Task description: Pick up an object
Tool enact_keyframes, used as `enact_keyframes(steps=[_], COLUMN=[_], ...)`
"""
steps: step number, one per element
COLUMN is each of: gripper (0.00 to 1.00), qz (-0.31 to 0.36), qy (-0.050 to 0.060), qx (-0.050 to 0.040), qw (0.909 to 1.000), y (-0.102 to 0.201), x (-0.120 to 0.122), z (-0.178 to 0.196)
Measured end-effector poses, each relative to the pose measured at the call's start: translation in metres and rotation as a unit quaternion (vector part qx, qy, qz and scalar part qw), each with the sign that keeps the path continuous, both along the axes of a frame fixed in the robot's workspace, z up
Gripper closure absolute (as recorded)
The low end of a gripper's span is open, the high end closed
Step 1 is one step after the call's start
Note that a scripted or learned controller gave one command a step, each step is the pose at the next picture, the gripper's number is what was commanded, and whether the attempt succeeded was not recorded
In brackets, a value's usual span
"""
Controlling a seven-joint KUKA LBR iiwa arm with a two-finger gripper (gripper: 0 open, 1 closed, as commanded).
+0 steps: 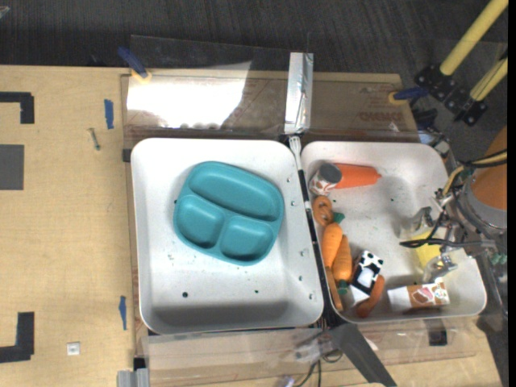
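Wooden desk [64, 216]: gripper [426, 234] over right white bin [403, 156], finger state indeterminate; approach step, next descend on yellow plastic block [427, 256].

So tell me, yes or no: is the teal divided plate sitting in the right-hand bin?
No, the teal divided plate lies in the left bin, while the right bin holds the toy carrots and other small items.

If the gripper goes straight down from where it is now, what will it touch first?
Most likely the yellow object in the right bin, which lies just under the gripper. The view is slanted, so depth is unclear; it might instead meet the bare bin floor beside it.
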State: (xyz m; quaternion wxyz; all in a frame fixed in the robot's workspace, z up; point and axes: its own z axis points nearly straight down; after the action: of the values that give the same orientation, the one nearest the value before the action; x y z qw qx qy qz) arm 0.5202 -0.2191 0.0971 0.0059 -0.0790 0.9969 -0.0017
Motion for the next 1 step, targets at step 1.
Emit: enact_keyframes(steps=[1], gripper=[0.00], qz=[0.088], qy=[0.002], qx=[0.0021], qw=[0.9961], y=[0.0034], x=[0.0238], z=[-0.0091])
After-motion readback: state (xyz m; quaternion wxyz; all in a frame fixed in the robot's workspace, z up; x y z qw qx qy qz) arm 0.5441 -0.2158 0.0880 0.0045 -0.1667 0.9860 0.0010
